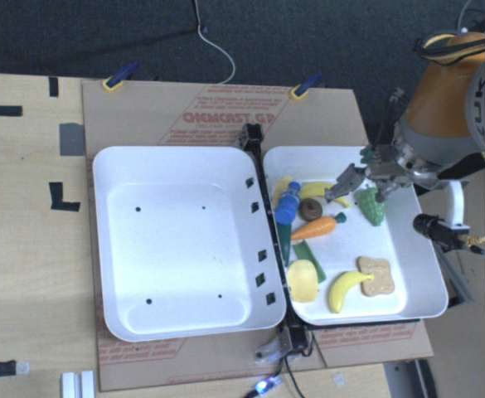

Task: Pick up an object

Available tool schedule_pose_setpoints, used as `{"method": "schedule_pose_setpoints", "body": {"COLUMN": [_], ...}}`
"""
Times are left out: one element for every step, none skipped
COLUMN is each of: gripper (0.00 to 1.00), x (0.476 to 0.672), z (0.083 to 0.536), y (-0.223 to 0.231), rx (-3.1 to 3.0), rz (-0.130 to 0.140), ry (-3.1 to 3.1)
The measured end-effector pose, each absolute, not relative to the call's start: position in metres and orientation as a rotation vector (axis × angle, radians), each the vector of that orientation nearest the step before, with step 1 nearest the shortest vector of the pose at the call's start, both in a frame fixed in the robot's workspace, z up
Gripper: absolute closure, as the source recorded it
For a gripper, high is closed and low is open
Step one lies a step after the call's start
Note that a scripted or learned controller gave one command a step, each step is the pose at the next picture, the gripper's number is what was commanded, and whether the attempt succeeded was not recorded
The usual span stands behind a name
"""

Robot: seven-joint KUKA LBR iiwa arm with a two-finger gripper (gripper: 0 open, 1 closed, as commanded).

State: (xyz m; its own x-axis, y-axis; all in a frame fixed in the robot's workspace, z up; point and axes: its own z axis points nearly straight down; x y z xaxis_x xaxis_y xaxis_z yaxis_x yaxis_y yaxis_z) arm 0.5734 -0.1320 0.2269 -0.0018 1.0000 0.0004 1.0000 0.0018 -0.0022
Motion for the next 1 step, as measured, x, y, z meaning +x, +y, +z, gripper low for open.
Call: {"method": "schedule_pose_setpoints", "body": {"gripper": [0.00], "x": [0.6474], "z": [0.1172], "y": [-0.1898], "rx": [-2.220], "rz": [0.007], "ry": [-2.220]}}
